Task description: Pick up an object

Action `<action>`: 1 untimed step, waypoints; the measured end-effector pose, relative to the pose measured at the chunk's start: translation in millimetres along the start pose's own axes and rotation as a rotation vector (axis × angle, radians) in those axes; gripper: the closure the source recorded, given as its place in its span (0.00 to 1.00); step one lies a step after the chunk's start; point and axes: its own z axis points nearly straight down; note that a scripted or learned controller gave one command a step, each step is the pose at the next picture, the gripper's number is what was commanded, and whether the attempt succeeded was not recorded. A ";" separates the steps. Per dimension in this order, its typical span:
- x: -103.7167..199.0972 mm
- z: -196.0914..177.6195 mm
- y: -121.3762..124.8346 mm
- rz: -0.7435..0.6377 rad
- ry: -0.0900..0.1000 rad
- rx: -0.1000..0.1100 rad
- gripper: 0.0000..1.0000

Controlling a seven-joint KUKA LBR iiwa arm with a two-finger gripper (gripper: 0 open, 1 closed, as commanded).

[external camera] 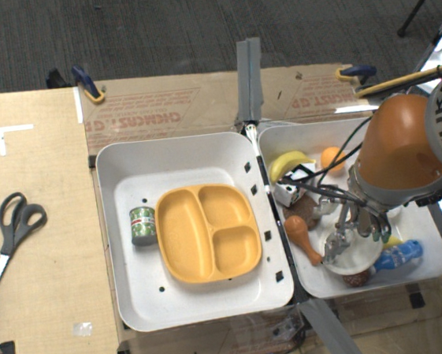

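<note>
The right bin holds a jumble of items: a yellow banana, an orange ball, a brown drumstick-shaped toy, a white bowl and a blue bottle-like item. My gripper hangs low in this bin, just over the left rim of the white bowl and right of the brown toy. The orange wrist band and cables hide the middle of the bin. I see nothing clearly held.
The left bin contains a yellow divided plate and a small green can beside its left edge. Scissors lie on the wooden bench at far left. A grey divider post stands behind the bins.
</note>
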 end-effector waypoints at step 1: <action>-90.7 3.2 -9.6 0.225 0.007 0.001 0.00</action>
